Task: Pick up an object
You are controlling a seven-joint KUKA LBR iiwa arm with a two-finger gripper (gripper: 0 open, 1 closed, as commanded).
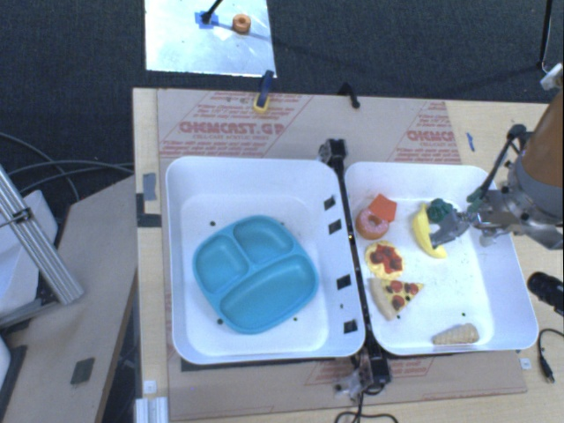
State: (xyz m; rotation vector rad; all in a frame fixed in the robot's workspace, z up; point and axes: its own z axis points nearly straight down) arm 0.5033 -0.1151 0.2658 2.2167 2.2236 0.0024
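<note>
Scanning from the left, we see the tabletop with two shallow white bins set side by side on it. In the left bin lies a blue divided plate, flat on the floor and touching no wall. A black divider with clips runs between the two bins.

Crossing into the right bin, we first find a pink doughnut near the inner wall, with an orange-red block touching its upper edge. Just below them sits a small round pizza piece, and below that a pizza slice with its tip pointing toward the near wall. Further toward the near right corner lies a beige cone-shaped piece, well apart from the rest.

To the right of the doughnut lies a yellow banana, curved and roughly upright in the view, with a green toy at its top end. The hand reaches in from the right and is down at the banana's right side, its grey fingers touching or just over the fruit. We cannot tell how far they are parted, nor whether anything sits between them. Behind it the grey arm leads off to the right edge.
</note>
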